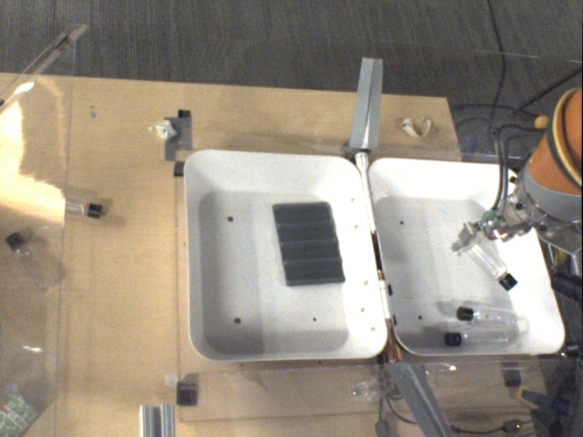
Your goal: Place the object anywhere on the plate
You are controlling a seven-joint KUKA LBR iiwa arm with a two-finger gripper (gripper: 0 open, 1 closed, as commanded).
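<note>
camera view | left bin [208, 271] bears a dark ridged plate [309, 243] at its middle | gripper [480, 241] over the right bin [410, 335], clamped on a clear tube with a black cap [493, 267], tube slanting down to the right | two more clear black-capped tubes [483, 326] lie near the right bin's front wall

Two shallow white bins sit side by side: the left bin [205, 271] and the right bin [410, 189]. One dark ribbed plate [309, 243] lies in the left bin. Three clear tubes with black caps are in the right bin: one [492, 265] at about three o'clock, and two at about five o'clock, one [490, 316] above the other [475, 337]. One more capped tube [80, 209] lies on the bench at nine o'clock.
</note>
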